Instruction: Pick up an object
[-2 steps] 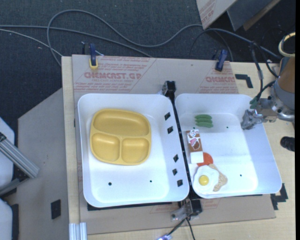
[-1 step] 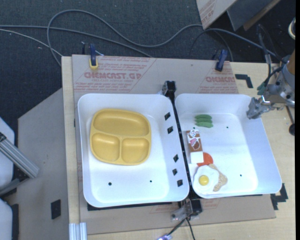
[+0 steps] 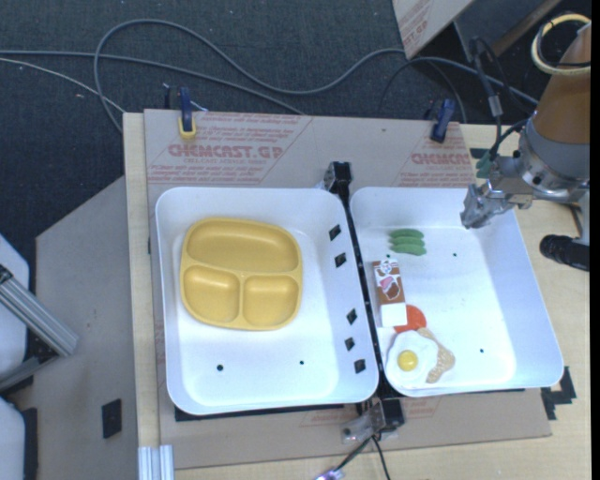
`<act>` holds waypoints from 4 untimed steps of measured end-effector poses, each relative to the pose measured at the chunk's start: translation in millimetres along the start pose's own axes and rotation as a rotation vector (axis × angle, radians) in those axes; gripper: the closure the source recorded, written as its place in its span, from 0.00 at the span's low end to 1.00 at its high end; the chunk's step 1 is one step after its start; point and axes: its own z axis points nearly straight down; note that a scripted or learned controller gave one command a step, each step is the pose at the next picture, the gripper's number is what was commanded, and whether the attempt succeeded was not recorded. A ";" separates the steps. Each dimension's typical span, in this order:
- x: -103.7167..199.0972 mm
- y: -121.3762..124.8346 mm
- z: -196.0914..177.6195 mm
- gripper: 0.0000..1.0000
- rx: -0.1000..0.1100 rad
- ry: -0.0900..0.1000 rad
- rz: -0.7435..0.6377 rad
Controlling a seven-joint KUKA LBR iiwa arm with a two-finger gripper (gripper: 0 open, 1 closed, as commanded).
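Arm (image 3: pixel 562 122): cut off by the top and right edges. Pincer (image 3: pixel 478 211): blurred, detail not legible, over the far corner of the right bin (image 3: pixel 511 309). Packet (image 3: pixel 387 279): label too small to read. Red piece (image 3: pixel 412 319): partly covered by a white block (image 3: pixel 393 315). Green item (image 3: pixel 408 242): too small to identify. Box (image 3: pixel 427 19): cut by the top edge. Rail (image 3: pixel 33 314): cut by the left edge. Board (image 3: pixel 234 141): red print partly hidden beneath the bins.
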 end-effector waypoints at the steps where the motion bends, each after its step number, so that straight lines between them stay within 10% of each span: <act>1: 59.5 17.0 8.5 1.00 0.001 0.002 -0.002; 4: 213.9 37.9 17.1 1.00 0.002 0.001 0.000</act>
